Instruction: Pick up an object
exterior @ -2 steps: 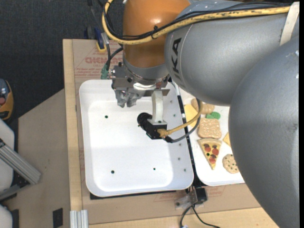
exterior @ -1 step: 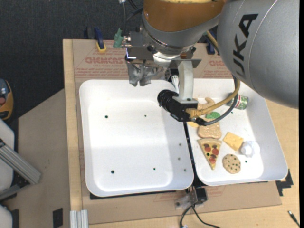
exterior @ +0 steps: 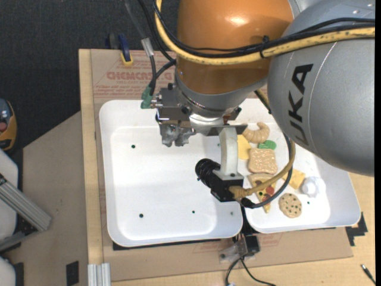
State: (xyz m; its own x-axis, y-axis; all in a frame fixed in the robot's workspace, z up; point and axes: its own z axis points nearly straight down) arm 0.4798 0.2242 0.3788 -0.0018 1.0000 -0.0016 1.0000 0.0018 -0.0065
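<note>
The big grey arm (exterior: 321,70) with its orange band (exterior: 229,25) leans in over the two white bins and covers much of the right one. Its hand (exterior: 175,133) hangs low over the upper middle of the left bin (exterior: 149,183). From here I cannot tell how far the hand is spread or whether it has anything.

The food toys sit in the right bin (exterior: 321,216), crowded against its left side near the wall the bins share. I count one croissant (exterior: 257,133) at the top, curled, its long axis running roughly left to right across the bin. Just below it is one small green piece (exterior: 266,145), and beside that a yellow slab (exterior: 244,145), partly hidden behind the arm's white bracket (exterior: 228,154). One slice of toast (exterior: 262,161) lies flat beneath, roughly square, its top edge toward the croissant. Lower down is one yellow wedge (exterior: 295,179), one white lump (exterior: 309,187) just beside it, and one round speckled cookie (exterior: 290,205) lying flat nearest the front rim. Some small red and yellow bits lie under the yellow cable (exterior: 271,186); I cannot make them out.

Both bins rest on a cardboard-covered tabletop (exterior: 95,159) with red printing along the far edge.
</note>
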